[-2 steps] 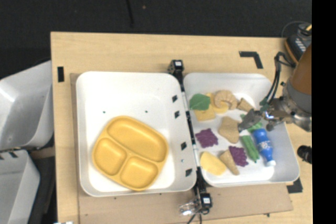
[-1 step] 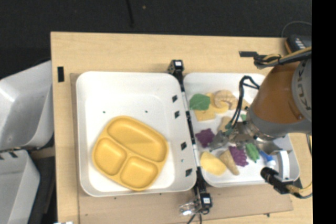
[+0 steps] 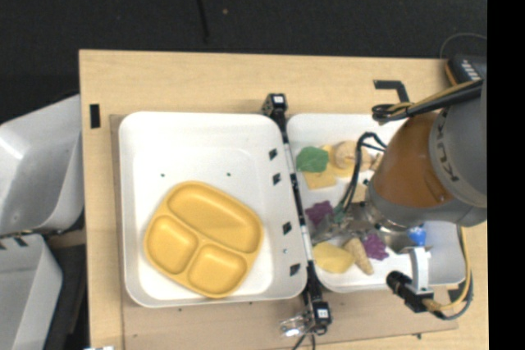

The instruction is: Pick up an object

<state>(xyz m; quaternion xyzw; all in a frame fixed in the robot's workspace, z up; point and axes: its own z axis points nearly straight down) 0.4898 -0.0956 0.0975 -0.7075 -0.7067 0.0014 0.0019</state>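
The right bin (image 3: pixel 328 127) holds several small toys: a green piece (image 3: pixel 312 159), a yellow piece (image 3: pixel 321 179) under it, a beige piece (image 3: pixel 345 152), a purple piece (image 3: pixel 319 214), a yellow lemon-like piece (image 3: pixel 332 258), a tan stick (image 3: pixel 359 254), another purple piece (image 3: pixel 376 246) and a blue bit (image 3: pixel 418 236). My gripper (image 3: pixel 344 223) is low in this bin, among the purple and yellow pieces. The orange-banded wrist hides most of it.
The left bin (image 3: pixel 139 143) carries a yellow three-compartment tray (image 3: pixel 203 238) in its lower middle. A divider with black clips (image 3: pixel 289 201) runs between the bins. The arm covers the right bin's right half. Cables hang at the front right.
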